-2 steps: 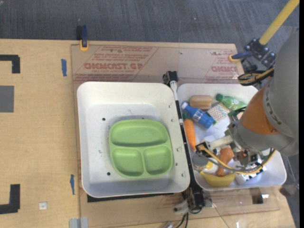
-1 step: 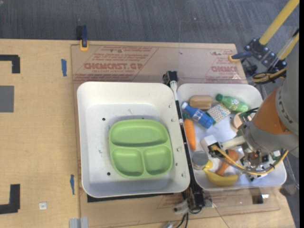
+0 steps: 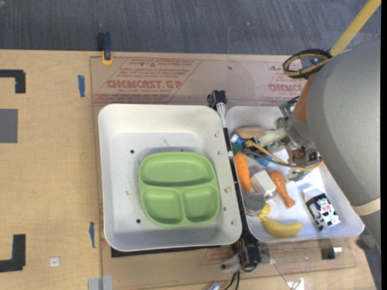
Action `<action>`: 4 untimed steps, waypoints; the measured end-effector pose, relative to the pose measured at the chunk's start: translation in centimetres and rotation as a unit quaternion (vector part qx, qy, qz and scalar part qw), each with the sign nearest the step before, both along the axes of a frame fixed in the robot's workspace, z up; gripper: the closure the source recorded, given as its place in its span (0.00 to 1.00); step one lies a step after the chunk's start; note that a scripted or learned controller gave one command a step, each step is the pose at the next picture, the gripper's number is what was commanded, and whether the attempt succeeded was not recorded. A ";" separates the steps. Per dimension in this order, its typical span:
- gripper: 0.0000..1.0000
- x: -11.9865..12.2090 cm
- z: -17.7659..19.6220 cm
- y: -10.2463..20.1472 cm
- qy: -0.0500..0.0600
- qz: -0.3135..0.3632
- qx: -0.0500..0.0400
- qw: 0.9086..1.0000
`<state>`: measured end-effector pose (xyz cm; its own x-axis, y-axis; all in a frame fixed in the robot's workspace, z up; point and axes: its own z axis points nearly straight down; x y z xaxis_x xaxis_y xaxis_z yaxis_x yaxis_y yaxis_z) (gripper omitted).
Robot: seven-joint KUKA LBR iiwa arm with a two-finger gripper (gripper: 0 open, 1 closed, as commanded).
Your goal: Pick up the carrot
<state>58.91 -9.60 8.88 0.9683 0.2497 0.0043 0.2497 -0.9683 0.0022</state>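
My arm (image 3: 354, 132) showed as a broad, smooth grey casing with an orange band (image 3: 304, 98) above the wrist. Yellow and black cables (image 3: 302, 62) looped beside it, and thin yellow wires trailed across the metal wrist hardware.

This looks like a robot lab: a cardboard-covered worktop (image 3: 48, 162) with blue tape marks (image 3: 81, 85), two white bins (image 3: 115, 132) clamped together, loose cables (image 3: 302, 62), grey carpet floor (image 3: 181, 11).

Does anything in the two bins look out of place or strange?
Nothing looks spilled or broken. The green divided plate sits slightly askew in the left bin. In the right bin, two orange carrot-like pieces lie loosely among a banana and other items.
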 end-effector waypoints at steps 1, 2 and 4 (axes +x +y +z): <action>0.00 -8.7 0.0 -1.4 0.002 -0.026 0.003 1.000; 0.00 0.8 10.0 2.6 0.000 -0.022 0.003 1.000; 0.00 -11.1 9.4 11.6 0.007 -0.022 0.003 1.000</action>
